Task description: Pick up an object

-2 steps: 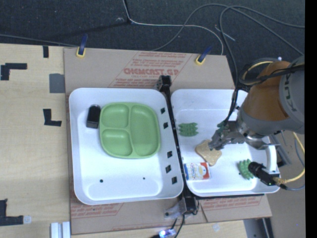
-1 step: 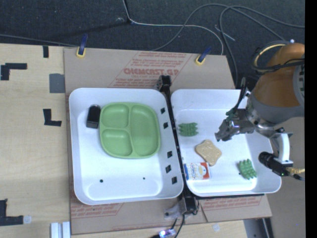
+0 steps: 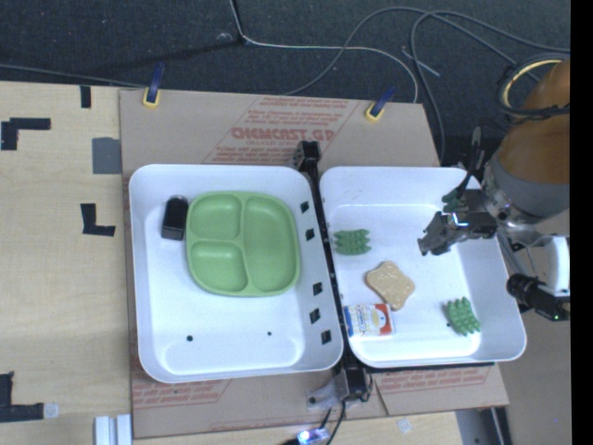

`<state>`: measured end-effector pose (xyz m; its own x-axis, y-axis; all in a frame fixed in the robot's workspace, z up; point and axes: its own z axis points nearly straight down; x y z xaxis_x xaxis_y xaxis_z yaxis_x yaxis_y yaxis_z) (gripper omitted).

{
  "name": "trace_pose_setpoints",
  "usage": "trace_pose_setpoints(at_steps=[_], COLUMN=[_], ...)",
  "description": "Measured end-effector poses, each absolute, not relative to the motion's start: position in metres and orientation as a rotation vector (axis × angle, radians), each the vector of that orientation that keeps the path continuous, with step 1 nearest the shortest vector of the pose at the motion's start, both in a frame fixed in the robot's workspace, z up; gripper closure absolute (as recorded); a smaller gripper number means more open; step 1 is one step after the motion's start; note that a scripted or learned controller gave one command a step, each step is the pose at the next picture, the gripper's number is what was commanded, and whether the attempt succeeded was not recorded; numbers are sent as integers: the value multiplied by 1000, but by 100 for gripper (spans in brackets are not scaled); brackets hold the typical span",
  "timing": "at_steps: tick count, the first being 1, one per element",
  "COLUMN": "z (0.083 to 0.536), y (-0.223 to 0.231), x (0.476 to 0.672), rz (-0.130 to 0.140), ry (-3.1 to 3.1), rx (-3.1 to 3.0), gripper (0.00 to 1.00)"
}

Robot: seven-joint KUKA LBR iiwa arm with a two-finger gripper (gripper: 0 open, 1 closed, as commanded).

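The gripper hangs over the right bin, and I cannot tell how it is set or whether it carries anything. The nearest thing to take, the bread slice, lies just below-left of it in this bin. Coming down from here it may strike bare floor beside the slice, or push it toward the small carton.

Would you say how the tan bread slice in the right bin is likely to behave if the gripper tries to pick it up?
The bread slice lies flat on the right bin floor, so fingers may struggle to get under its thin edge. It looks like a moulded toy, probably stiff and light. Being flat, it seems more likely to slide than roll.
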<state>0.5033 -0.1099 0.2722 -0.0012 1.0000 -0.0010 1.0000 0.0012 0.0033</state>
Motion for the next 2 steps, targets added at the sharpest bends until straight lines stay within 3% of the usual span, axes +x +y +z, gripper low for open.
trace_pose_setpoints(at_steps=[2], z=[253], y=[-8], x=[542], rz=[-3], ry=[2230], rx=[2217], gripper=[100])
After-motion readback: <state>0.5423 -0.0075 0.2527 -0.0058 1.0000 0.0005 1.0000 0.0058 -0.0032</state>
